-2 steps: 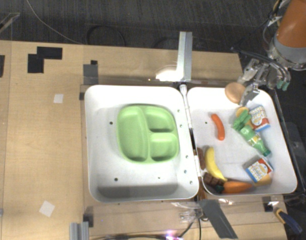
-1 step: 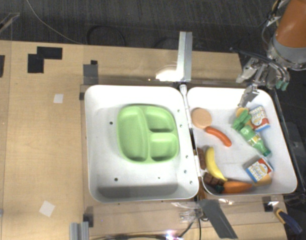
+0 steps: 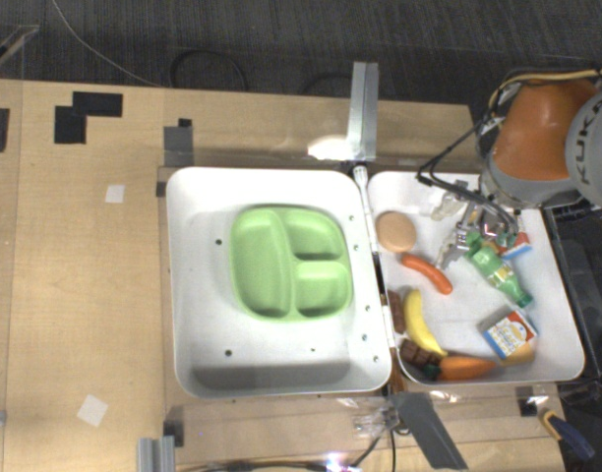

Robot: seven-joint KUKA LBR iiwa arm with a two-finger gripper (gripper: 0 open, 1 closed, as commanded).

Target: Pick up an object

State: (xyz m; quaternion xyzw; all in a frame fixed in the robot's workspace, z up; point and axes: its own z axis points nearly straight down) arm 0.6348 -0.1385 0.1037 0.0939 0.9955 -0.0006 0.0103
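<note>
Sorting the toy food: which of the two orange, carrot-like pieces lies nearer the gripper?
The upper carrot, beside the round bun; the other lies at the bin's front edge, far from the gripper.

Single fixed camera, mounted above the light wooden bench (image 3: 75, 293), looking down at a slight slant from a moderate height. Both shallow white plastic bins fall within frame, left bin (image 3: 198, 293) near centre, right bin (image 3: 562, 303) toward the right side. Dark grey carpeted floor (image 3: 232, 18) fills the top strip; the grey arm with orange band (image 3: 537, 136) enters at upper right.
</note>
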